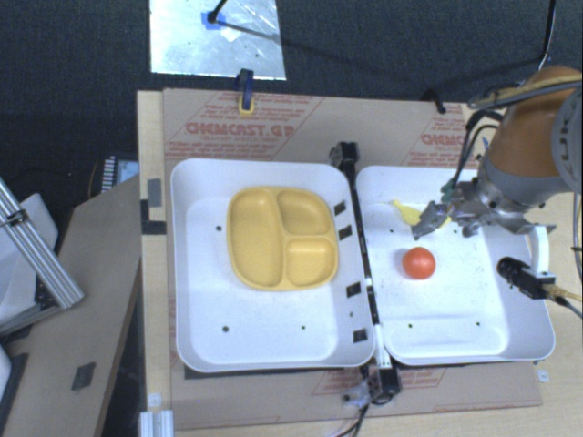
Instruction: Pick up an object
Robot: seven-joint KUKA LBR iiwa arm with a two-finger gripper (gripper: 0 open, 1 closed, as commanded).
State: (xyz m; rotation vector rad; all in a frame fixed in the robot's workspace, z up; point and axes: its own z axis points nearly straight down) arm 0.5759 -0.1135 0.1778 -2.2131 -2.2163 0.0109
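A small red-orange ball [419, 263] lies in the middle of the right bin [474, 335]. A yellow piece [404, 210] lies at the bin's back, partly hidden by one grey finger [426, 221]. My gripper [448, 223] hangs over the back of the right bin, up and to the right of the ball and just right of the yellow piece. It is open, with nothing between its fingers.
The left bin [209, 326] holds a yellow three-compartment plate [281, 238]. A black divider with clips [358, 244] runs between the bins. A black fitting [521, 277] sits at the right bin's right rim. Cables hang near the arm [528, 144].
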